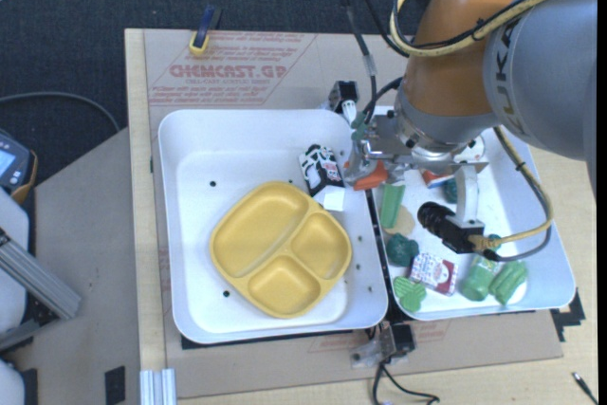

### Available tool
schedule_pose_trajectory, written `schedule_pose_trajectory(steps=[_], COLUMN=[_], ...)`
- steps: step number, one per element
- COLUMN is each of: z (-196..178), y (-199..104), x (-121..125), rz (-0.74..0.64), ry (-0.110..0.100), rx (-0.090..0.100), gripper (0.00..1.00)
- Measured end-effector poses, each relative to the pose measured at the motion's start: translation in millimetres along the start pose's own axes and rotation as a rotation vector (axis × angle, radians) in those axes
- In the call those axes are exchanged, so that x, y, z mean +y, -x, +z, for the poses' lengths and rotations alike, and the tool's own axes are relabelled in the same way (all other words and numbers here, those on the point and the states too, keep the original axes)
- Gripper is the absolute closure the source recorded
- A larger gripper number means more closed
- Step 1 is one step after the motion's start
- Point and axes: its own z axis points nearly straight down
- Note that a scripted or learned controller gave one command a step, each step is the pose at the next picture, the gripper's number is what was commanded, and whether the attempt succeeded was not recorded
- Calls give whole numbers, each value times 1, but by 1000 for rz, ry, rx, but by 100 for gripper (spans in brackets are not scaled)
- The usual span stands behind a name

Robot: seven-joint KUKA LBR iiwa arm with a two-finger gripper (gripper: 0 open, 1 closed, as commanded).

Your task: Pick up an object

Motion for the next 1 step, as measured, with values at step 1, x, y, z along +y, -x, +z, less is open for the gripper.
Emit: schedule_pose_trajectory(steps=[1], z=[17], y=[9], x=[-9], rz=[2], ry=[-5], rx=[-1], gripper=[100])
